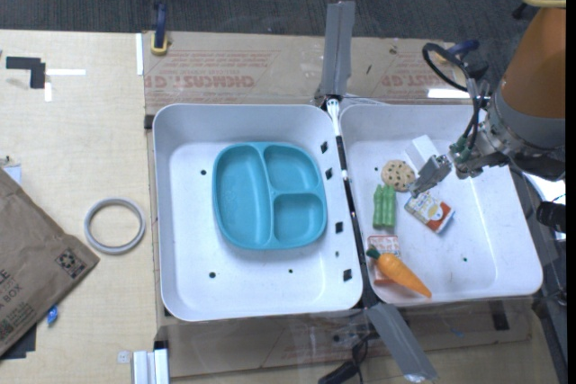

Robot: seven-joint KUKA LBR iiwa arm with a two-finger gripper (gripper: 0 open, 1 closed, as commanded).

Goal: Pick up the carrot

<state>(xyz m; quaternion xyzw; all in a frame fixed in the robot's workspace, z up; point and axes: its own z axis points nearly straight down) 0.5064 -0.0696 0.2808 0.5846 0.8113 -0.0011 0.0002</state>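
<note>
- On the table's left side lie a brown cardboard box and, just right of it, a grey tape ring, both outside the bins.
- The left bin holds a teal divided plate with three compartments.
- In the right bin, near its left wall, sit a green ridged toy, a round cookie just beyond it, and a small red-and-white carton to the right.
- The carrot lies in the right bin's near-left corner, orange with a green stub, slanting from upper left to lower right, just beside a small pink card and close to the bin's near wall.
- It looks like a light, stiff plastic toy, probably smooth and tapered, so it may squirt out of a pinch; the thicker middle, gripped across its width, seems the safest hold.
- The tool hangs over the carton and cookie, apart from the carrot; whether it is released or clenched cannot be told at this angle.
- The corner walls may crowd a descent.
</note>
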